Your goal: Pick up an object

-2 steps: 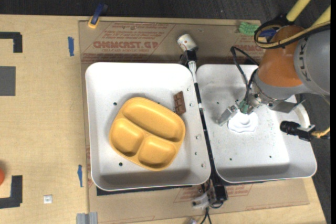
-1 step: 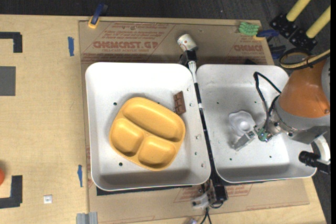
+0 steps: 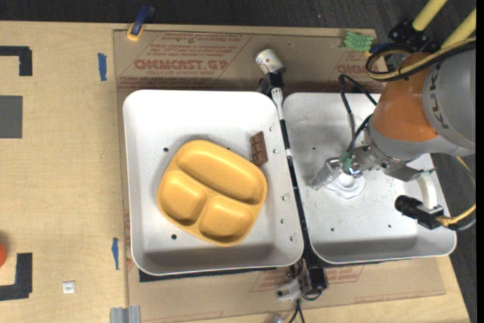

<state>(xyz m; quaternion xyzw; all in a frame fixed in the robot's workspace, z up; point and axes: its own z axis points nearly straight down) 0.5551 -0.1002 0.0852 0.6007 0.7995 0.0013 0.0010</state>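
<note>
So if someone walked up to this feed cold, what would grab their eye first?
Most likely the big yellow divided tray lying in the left bin, with a small brown block beside its upper right edge. Next comes the grey arm with the orange band reaching into the right bin, its claw down near the bin floor over a small pale thing that is too blurred to name.
</note>
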